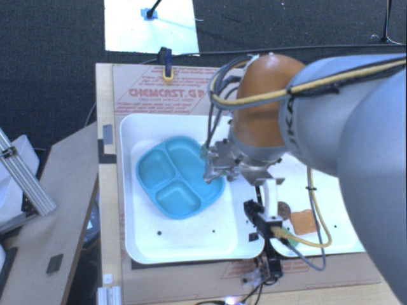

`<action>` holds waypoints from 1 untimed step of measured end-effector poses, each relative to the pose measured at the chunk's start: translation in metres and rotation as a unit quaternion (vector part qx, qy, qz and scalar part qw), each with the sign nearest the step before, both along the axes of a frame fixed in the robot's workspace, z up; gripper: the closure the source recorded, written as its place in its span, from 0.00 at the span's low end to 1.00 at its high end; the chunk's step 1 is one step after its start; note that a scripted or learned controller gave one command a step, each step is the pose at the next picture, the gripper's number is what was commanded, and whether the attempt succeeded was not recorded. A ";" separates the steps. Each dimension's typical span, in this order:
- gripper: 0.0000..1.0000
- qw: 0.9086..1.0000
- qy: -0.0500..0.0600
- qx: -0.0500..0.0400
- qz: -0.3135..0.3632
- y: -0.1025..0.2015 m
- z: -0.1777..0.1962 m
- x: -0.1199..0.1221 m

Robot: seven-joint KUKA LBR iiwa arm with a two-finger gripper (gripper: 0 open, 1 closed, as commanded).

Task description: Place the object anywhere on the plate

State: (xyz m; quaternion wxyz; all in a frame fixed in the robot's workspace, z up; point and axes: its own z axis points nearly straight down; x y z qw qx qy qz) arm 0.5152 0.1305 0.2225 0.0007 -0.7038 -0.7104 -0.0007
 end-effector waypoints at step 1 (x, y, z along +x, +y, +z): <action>0.00 1.000 0.000 -0.001 -0.003 -0.003 0.000 0.000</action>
